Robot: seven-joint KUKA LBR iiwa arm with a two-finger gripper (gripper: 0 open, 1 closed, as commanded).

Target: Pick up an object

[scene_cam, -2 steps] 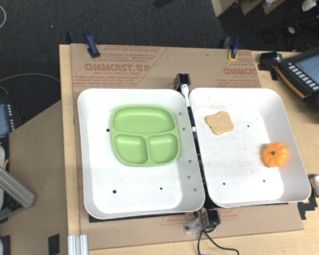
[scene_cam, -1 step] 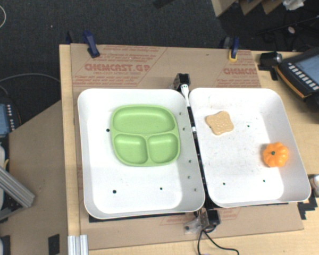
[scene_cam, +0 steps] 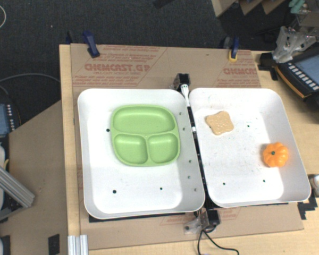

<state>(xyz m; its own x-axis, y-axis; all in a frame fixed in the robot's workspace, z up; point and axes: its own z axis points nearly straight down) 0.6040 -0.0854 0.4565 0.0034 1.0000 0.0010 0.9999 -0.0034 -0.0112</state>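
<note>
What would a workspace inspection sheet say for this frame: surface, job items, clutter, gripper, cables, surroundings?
Surface: cardboard-topped bench bearing the left bin and the right bin, side by side.
Job's things: green divided plate in the left bin; tan bread slice and small orange pumpkin in the right bin, apart from each other.
Clutter: blue clamp and yellow clamp on the bench's far edge.
Grippers: nothing seen.
Cables: black cable at the near edge; thin wires on the floor at left.
Surroundings: dark carpet, equipment at right.
</note>
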